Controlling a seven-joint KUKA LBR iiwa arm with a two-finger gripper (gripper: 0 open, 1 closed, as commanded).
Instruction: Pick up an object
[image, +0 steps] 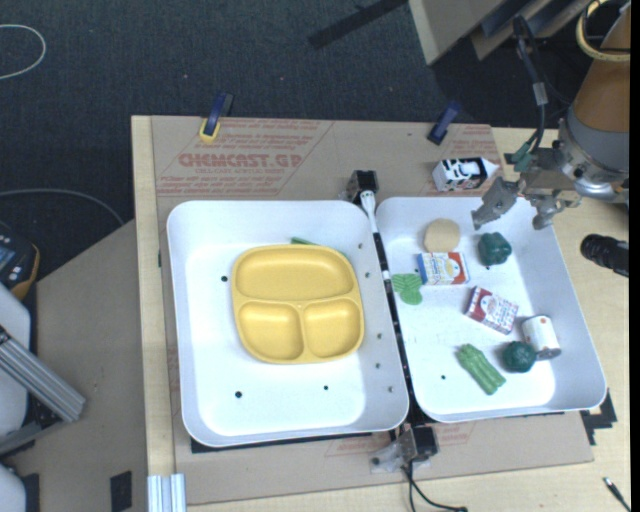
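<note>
Gripper: we see the gripper (519, 208) poised over the right bin's (570, 320) two o'clock corner, fingers spread wide, nothing between them.
Nearest object: a dark green lump (493, 248) sits just below it, at six o'clock.
Other objects: a tan ball (441, 236), two small cartons (441, 268) (491, 309), a green pod (481, 368).
Left bin (200, 330): we note a yellow divided plate (298, 302) at centre.

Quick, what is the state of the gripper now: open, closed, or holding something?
Gripper: open, holding nothing, above the right bin near the dark green toy.
</note>
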